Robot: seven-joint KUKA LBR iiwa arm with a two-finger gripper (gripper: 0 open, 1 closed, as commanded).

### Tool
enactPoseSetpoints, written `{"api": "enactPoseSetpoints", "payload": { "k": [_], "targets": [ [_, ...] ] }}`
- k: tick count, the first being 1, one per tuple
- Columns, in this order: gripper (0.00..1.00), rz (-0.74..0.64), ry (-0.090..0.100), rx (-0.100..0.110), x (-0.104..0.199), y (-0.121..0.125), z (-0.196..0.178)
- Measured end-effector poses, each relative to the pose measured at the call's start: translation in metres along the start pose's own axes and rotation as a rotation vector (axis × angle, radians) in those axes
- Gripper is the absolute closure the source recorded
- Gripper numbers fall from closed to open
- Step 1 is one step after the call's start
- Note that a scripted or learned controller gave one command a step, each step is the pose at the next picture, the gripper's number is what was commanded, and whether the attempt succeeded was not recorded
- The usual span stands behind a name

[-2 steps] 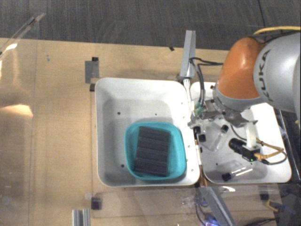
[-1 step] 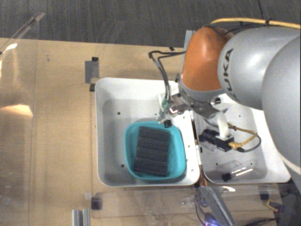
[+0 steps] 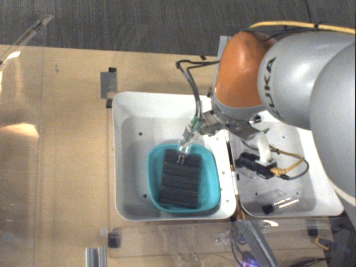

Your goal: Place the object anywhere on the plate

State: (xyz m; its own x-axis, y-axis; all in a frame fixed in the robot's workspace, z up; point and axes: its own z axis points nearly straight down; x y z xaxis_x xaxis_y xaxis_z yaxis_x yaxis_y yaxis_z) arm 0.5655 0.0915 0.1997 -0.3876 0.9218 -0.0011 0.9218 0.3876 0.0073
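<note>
A black ribbed block [image 3: 179, 179] lies flat on the teal plate [image 3: 209, 174] in the front half of the left bin [image 3: 129, 149]. My gripper [image 3: 182, 156] comes down from the grey and orange arm at the right. Its tip stands at the block's far edge, touching it or just above it. The block's lower part rests wholly within the plate's rim.
The right bin [image 3: 322, 199] holds a small black piece [image 3: 267, 208] and a pale short rod [image 3: 287, 203] near its front wall. The big arm covers much of that bin. A ridge [image 3: 230, 166] separates the two bins, right beside the plate.
</note>
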Motion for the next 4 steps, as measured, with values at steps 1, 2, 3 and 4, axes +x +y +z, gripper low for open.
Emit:
{"api": "enactPoseSetpoints", "payload": {
  "k": [1,2,3,4],
  "targets": [
    [0.0,0.157,-0.003,-0.004,-0.047,-0.025,-0.131],
    [0.0,0.055,-0.005,-0.007,-0.077,-0.079,-0.232],
    [1.0,0.045,-0.01,-0.017,-0.076,-0.075,-0.244],
    [1.0,-0.056,0.0,0.002,-0.074,0.028,-0.124]
  ]
}}
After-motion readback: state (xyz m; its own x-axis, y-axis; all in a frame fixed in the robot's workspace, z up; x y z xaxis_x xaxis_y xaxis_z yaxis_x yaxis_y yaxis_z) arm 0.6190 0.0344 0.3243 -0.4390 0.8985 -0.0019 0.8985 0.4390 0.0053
